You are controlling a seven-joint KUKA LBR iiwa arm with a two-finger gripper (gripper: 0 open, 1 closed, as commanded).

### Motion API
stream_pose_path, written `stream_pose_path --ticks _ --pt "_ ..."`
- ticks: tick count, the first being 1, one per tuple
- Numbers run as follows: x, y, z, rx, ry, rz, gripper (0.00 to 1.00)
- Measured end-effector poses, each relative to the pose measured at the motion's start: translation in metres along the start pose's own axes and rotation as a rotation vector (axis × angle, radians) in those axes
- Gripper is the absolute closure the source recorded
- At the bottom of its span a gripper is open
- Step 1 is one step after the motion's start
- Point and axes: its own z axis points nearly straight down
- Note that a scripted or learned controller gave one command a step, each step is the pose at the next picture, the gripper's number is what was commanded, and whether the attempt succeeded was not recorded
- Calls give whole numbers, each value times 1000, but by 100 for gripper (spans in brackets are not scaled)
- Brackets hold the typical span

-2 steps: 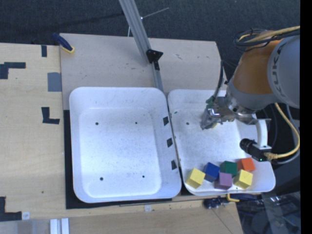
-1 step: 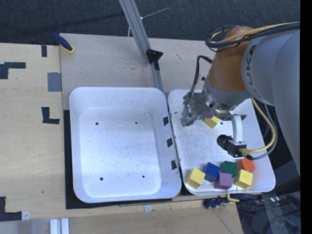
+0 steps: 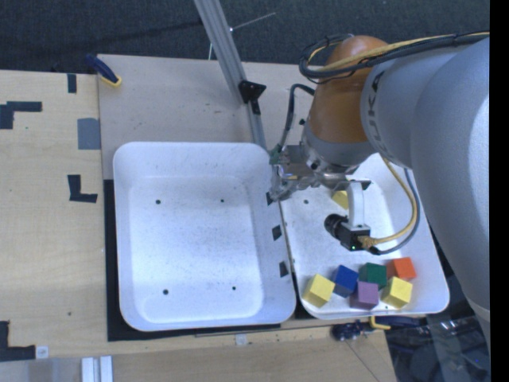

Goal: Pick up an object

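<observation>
blocks: small hard-looking coloured cubes, prob. wood or plastic; I'd judge them light, stiff, not fragile, faces maybe a bit slick; best taken across two opposite flat faces, from above
where: all in the right shallow white bin (image 3: 433, 293), bunched at its near end; yellow cube (image 3: 320, 290) at the cluster's left, blue cube (image 3: 346, 278) just beside it, purple cube (image 3: 367, 294), green cube (image 3: 372, 274), orange cube (image 3: 403, 267), a second yellow cube (image 3: 398, 292); packed close, several touching, so outer ones look easiest to get at
also in right bin: pale yellow piece (image 3: 341, 199) under the wrist, partly hidden
left shallow white bin (image 3: 127, 213): only dark specks on its floor
gripper (image 3: 282, 183): low over the wall between the bins, well apart from the cluster; open or clenched, cannot tell; nothing seen in it
bench (image 3: 48, 150): tan, dark tape marks
</observation>
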Motion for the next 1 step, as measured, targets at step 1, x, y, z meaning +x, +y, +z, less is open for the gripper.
stream_pose_path --ticks 1 --pt "57 16 -17 -2 1 -1 100"
